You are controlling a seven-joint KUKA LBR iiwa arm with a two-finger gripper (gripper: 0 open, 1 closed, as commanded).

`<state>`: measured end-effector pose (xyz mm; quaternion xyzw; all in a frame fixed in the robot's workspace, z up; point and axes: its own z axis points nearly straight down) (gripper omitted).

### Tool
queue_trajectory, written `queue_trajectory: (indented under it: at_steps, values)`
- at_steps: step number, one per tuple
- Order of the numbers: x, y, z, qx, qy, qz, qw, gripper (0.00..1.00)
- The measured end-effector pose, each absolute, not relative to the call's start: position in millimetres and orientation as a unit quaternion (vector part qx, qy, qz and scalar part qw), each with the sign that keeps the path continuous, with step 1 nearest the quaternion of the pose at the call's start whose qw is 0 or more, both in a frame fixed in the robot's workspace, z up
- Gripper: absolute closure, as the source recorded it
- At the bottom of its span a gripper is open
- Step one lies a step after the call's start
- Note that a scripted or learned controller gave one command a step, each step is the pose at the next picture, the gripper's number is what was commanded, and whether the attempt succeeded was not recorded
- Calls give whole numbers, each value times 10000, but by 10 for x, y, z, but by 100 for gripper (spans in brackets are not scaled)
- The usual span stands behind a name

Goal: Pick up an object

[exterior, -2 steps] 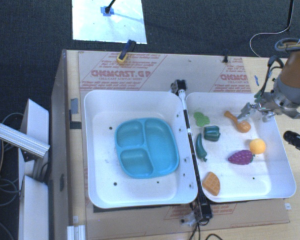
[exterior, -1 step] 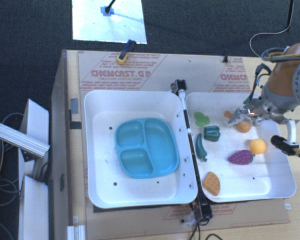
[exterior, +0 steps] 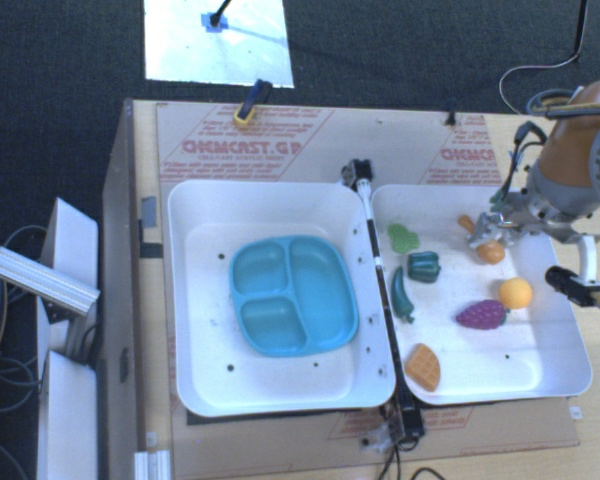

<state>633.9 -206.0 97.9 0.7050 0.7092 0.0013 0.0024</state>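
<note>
Reaching step, as judged. The hand (exterior: 492, 230) is shown low over the far part of the right bin (exterior: 555, 373), at a small orange piece (exterior: 491, 253); whether it is spread or pinching cannot be told. Nearer than that piece lie an orange ball (exterior: 516, 293) and a purple fruit (exterior: 481, 315); left of it, a green pepper (exterior: 423, 266). A blue tray (exterior: 292, 296) is held in the left bin (exterior: 210, 218). A firm closure, then a straight lift, would be called for next.
</note>
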Motion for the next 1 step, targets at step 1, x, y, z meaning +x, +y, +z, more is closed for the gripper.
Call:
queue_trajectory:
  at_steps: [1]
  values:
    - [6017,-1369,1778,7055,7088,16,14,100]
